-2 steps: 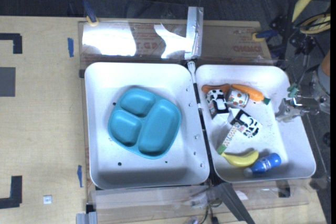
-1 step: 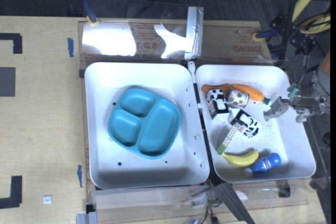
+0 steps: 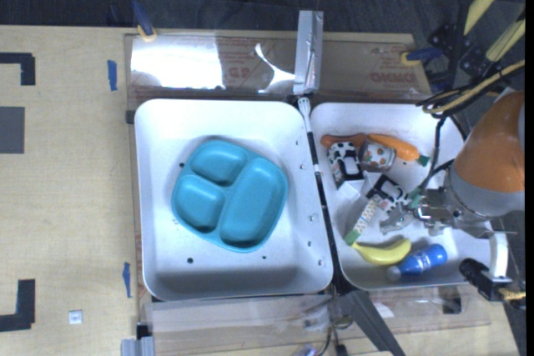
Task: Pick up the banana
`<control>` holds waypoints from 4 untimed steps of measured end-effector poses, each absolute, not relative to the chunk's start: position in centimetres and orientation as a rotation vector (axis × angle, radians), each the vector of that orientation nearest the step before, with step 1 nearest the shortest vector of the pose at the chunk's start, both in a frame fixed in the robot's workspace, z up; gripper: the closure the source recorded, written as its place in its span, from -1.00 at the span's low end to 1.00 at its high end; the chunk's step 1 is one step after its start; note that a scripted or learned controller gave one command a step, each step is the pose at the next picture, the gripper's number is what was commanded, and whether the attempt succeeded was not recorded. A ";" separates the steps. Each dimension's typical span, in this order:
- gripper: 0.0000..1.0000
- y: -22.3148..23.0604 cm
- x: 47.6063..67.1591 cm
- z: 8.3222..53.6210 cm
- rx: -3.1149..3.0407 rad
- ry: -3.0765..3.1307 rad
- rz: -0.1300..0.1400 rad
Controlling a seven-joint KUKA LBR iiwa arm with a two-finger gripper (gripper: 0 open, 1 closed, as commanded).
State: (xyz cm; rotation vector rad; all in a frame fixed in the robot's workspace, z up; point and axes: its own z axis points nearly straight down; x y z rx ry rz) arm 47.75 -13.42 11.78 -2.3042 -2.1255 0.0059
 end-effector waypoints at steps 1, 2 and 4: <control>-1.00 -13.1 47.9 8.6 -2.247 -2.191 0.000; -1.00 -14.0 48.1 8.6 -2.793 -1.439 -0.004; -1.00 -10.7 48.1 8.6 -2.289 -2.158 -0.002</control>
